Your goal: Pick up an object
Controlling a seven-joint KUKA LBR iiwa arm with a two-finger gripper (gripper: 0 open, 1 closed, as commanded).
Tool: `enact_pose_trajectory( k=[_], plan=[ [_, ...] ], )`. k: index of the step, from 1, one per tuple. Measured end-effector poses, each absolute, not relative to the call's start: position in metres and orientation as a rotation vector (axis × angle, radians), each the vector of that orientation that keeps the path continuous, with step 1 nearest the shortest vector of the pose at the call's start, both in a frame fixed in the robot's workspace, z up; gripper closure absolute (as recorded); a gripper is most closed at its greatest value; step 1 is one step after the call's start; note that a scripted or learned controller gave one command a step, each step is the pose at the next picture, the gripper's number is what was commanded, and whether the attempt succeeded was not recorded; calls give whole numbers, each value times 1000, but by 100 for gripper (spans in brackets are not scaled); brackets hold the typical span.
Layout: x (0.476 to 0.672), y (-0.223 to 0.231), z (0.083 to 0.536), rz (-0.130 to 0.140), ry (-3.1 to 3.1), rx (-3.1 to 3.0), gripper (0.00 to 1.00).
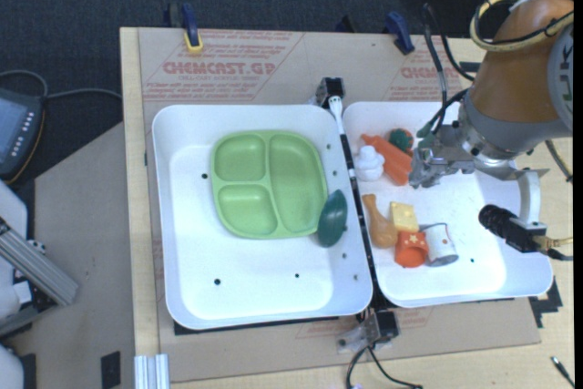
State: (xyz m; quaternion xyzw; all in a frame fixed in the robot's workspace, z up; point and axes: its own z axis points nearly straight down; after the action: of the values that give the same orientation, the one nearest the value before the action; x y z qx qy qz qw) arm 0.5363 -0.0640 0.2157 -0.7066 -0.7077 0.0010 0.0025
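Nine loose things lie in two white bins on the bench [137,196]; the arm [519,59] reaches in from the right. The orange piece [390,159], the thing nearest the gripper [426,170], is a short tapered lump of bright, matte orange. It lies flat in the upper left part of the right bin [474,282]. Its left end touches a small white figure [369,163], and a dark teal round piece [399,139] sits just above it. The gripper hangs just to the right of the orange piece, over the same bin, with nothing visibly held. Whether it is open or closed cannot be told from this slant.

Count, right bin, seven things:
- one orange piece
- one white figure
- one teal round piece
- one tan drumstick-shaped piece [377,221]
- one yellow block [404,216]
- one red piece [410,250]
- one silver can [443,244] lying on its side

The last four cluster below the gripper and apart from it.

Count, left bin [255,282], two things:
- one pale green divided plate [269,184] with three compartments
- one dark green oval piece [332,220] resting at the plate's lower right corner
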Motion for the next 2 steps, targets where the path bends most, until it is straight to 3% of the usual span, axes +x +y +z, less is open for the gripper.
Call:
enact_pose_trajectory(
  k=[1, 2],
  plan=[
    [508, -51, 229, 1, -2221, -2217, 100],
    [515, -58, 235, -2, -2223, -2222, 100]
  ],
)
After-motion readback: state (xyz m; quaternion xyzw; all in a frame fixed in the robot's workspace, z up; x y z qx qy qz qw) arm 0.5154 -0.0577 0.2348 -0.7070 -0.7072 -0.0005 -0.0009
